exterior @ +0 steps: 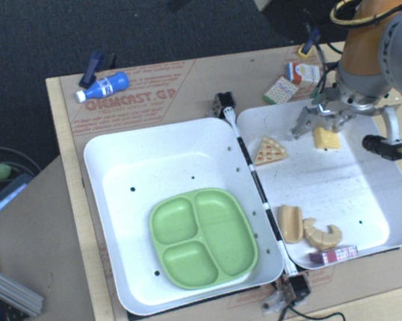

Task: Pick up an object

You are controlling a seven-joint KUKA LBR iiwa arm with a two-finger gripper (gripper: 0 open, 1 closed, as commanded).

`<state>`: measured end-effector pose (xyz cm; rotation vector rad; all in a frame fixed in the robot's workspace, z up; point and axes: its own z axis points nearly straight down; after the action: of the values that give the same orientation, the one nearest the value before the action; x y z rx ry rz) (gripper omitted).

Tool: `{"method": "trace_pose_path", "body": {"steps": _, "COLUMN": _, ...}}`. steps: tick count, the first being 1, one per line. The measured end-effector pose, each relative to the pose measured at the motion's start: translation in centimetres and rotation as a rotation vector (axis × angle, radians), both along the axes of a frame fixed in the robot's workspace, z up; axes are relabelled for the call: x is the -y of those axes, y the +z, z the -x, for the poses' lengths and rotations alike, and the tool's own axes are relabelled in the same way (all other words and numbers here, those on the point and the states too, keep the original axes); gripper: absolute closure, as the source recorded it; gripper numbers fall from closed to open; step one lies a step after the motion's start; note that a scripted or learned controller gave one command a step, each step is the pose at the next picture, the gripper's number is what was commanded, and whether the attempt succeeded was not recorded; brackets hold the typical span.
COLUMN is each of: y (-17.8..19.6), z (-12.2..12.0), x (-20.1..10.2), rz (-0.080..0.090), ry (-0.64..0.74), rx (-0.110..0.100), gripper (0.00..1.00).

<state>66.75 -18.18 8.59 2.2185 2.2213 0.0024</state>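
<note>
Over the right bin's point(393, 227) far end, the claw point(323, 120) spreads its fingers above a yellow block point(326, 138), so it should descend squarely and straddle the block before closing, keeping clear of the waffle point(268, 150).

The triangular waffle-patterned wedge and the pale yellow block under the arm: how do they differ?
The triangular waffle-patterned wedge is tan, gridded and lies apart from the arm; the pale yellow block is plain, squarish and sits right below the gripper. Both lie in the right white bin.
</note>
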Motion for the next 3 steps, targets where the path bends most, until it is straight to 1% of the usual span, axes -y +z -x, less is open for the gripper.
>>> {"method": "trace_pose_path", "body": {"steps": 1, "y": 1.2, "z": -0.2, "x": 0.1, "rz": 0.004, "ry": 0.001, "rx": 0.007, "gripper": 1.0}}
{"method": "trace_pose_path", "body": {"steps": 2, "y": 10.0, "z": 6.9, "x": -11.0, "rz": -0.002, "ry": 0.001, "rx": -0.003, "gripper": 1.0}}
{"method": "trace_pose_path", "body": {"steps": 3, "y": 9.9, "z": 6.9, "x": -10.9, "rz": -0.001, "ry": -0.001, "rx": -0.004, "gripper": 0.0}}
